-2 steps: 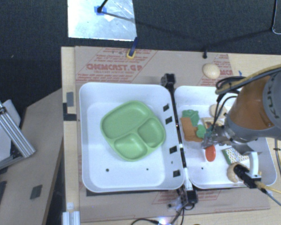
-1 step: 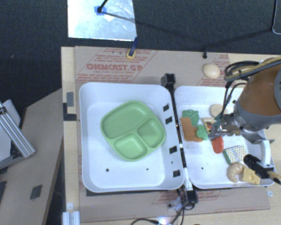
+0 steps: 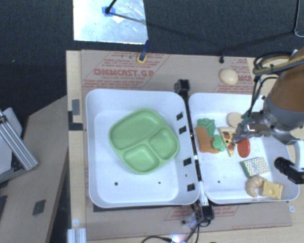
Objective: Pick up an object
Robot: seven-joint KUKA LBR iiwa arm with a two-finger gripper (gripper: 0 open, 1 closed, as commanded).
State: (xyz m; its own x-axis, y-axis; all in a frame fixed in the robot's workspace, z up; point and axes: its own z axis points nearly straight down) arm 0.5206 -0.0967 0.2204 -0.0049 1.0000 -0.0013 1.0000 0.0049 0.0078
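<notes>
You've got the gripper (image 3: 241, 133) low in the right bin (image 3: 213, 186), right by the pizza slice (image 3: 227, 137) & red piece (image 3: 243, 147); grip state can't tell.

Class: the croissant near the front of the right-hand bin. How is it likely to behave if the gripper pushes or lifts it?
The croissant looks like moulded toy food, so probably stiff and light. Its curved, rounded form may rock or slide on the smooth right bin. It touches the cheese wedge, which a push would likely shift.
</notes>
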